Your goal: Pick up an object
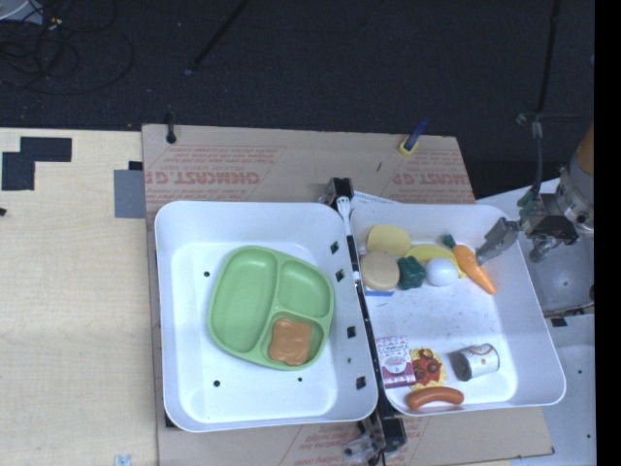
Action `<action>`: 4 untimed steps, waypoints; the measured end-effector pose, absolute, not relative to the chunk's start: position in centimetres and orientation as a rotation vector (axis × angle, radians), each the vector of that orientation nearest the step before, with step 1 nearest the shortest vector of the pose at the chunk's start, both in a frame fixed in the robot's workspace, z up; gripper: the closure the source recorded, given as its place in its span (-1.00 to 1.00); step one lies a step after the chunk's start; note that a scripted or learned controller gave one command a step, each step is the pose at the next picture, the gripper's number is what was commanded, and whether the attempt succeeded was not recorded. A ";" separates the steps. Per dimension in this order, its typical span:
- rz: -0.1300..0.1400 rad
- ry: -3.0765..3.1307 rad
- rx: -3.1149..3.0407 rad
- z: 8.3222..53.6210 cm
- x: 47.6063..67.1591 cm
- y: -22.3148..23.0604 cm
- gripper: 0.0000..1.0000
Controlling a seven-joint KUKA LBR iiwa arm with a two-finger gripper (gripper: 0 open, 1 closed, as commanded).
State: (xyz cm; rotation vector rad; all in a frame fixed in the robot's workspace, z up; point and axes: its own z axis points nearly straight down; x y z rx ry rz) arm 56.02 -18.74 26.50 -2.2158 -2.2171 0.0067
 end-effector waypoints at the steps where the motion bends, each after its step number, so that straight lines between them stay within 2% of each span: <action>1: 0.006 -2.213 -2.218 12.9 48.5 -17.0 -1.00; 2: 0.000 -2.218 -2.224 9.1 50.2 -14.3 -1.00; 3: 0.000 -2.219 -2.221 8.6 56.0 -13.1 -1.00; 4: 0.006 -2.216 -2.218 17.6 52.1 -17.2 -1.00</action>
